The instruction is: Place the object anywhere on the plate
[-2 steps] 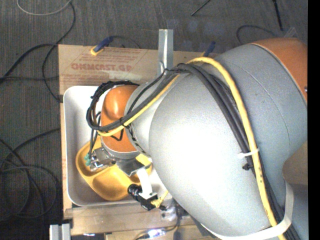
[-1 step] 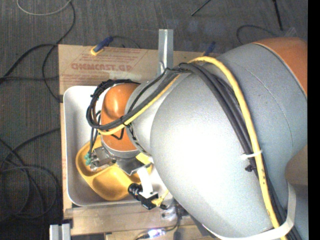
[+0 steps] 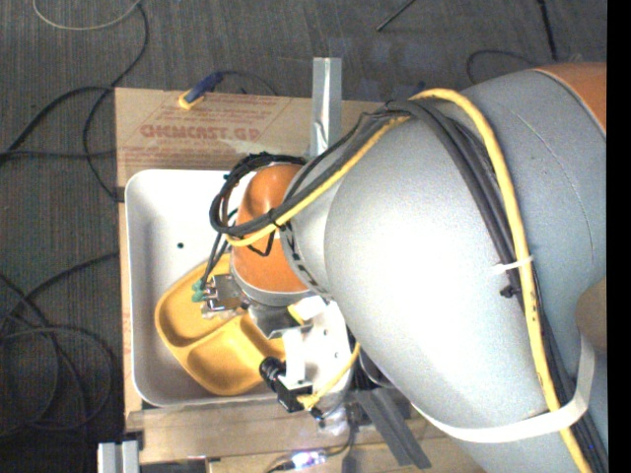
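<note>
The arm [image 3: 444, 264] hangs low over the yellow plate [image 3: 202, 348] in the white bin [image 3: 158, 235] — hiding the object, which I cannot locate. A blind release risks missing the plate.

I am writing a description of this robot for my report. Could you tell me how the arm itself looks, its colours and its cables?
The arm is large, rounded and light grey, with an orange band above the wrist. A bundle of cables, black with one yellow, runs along its shell, held by a white tie, and loops near the band. Below the band sit white and black wrist parts.
</note>
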Controlling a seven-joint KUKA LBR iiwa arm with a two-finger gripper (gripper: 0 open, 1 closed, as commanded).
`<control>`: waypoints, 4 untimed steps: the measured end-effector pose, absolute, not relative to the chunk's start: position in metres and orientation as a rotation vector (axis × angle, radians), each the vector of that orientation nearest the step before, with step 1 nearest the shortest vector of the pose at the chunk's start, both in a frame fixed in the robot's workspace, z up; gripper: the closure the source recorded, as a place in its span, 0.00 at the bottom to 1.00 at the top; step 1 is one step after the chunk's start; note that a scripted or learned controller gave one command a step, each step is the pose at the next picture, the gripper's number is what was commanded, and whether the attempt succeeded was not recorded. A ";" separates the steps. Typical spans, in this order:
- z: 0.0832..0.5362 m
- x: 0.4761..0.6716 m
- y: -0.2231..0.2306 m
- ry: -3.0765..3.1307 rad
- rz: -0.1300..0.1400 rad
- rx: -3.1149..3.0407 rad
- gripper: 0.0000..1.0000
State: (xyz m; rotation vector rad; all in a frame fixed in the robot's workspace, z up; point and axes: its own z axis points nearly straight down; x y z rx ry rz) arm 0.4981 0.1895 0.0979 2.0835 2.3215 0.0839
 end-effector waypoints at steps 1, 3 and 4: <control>0.141 0.483 0.106 2.151 -0.017 2.292 1.00; 0.089 0.536 0.139 1.955 0.008 2.484 1.00; 0.179 0.487 0.198 2.492 -0.016 1.914 1.00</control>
